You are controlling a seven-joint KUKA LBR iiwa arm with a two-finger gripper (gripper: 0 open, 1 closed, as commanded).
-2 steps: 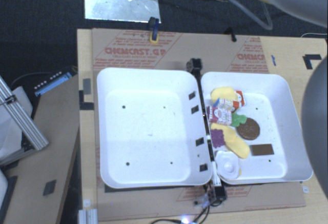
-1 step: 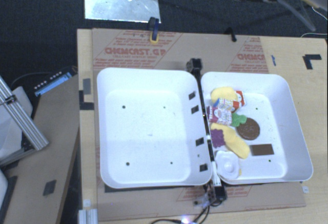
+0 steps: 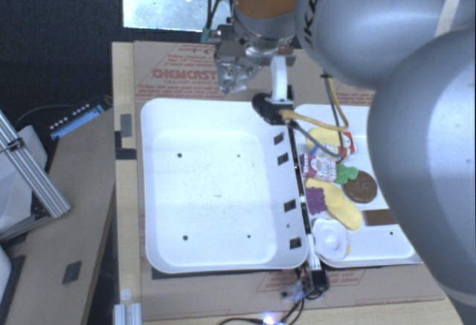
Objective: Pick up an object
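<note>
Small toys lie heaped together in the right bin.

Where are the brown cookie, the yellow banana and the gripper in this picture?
Cookie (image 3: 362,187): camera view, centre of its round brown face.
Banana (image 3: 343,207): camera view, middle of its yellow body.
Gripper (image 3: 235,83): camera view, between its fingertips, above the bench behind the left bin.

1 fixed camera above the bench, slanting down on 2 white bins, fairly near.
</note>
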